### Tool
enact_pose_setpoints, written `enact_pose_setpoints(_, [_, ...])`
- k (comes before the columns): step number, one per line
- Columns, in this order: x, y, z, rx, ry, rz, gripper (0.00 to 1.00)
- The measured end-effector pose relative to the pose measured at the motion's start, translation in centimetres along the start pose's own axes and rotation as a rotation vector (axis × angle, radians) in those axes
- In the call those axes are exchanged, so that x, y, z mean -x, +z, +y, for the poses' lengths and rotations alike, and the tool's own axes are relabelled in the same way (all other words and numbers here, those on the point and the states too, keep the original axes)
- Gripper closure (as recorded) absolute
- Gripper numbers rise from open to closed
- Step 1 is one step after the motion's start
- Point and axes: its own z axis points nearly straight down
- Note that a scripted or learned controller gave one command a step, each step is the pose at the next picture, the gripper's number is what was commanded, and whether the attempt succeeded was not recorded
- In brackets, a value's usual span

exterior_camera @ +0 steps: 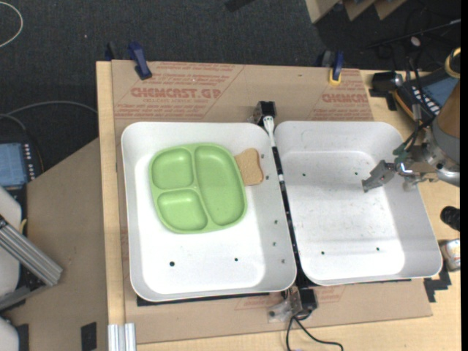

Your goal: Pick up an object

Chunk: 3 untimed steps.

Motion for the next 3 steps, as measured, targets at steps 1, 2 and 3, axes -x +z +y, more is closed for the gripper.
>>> enact_pose_setpoints(1, [-4.1,-13.5,-1.9,0.017,-0.006,-0.003,0.0])
enact_pose_setpoints(2, [-7.1,-32.3,-3.1,0.023,-0.005,-0.004,0.0])
enact_pose_setpoints(3, [-7.0,-34.7,-6.0,0.009,0.0,-0.002,0.0])
